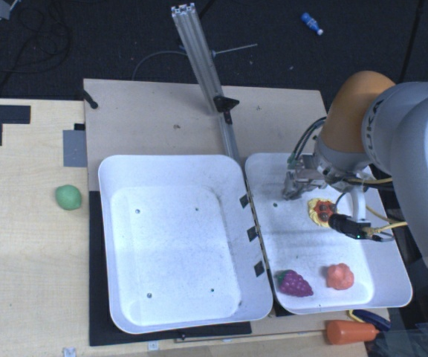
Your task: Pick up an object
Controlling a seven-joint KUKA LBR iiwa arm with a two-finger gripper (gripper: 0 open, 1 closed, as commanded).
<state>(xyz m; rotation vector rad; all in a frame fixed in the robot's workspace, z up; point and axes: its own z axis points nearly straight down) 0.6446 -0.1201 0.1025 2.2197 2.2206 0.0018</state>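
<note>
The right bin (pixel 303 244) holds three small objects. A purple bunch of grapes (pixel 294 283) lies near its front left corner. A pink-red lump (pixel 339 276) sits just right of the grapes. A yellow and red piece (pixel 321 211) lies further back, near the middle. My gripper (pixel 296 190) hangs low over the back part of this bin, just left of the yellow and red piece and apart from it. Nothing shows between the gripper and the bin floor. The grey arm with its orange band (pixel 355 117) comes in from the right.
The left bin (pixel 169 236) sits beside the right one, with black clips (pixel 252 233) along the shared edge. A green ball (pixel 68 197) rests on the bench at left. An orange object (pixel 351 332) lies below the right bin. A slanted metal bar (pixel 203 58) stands behind.
</note>
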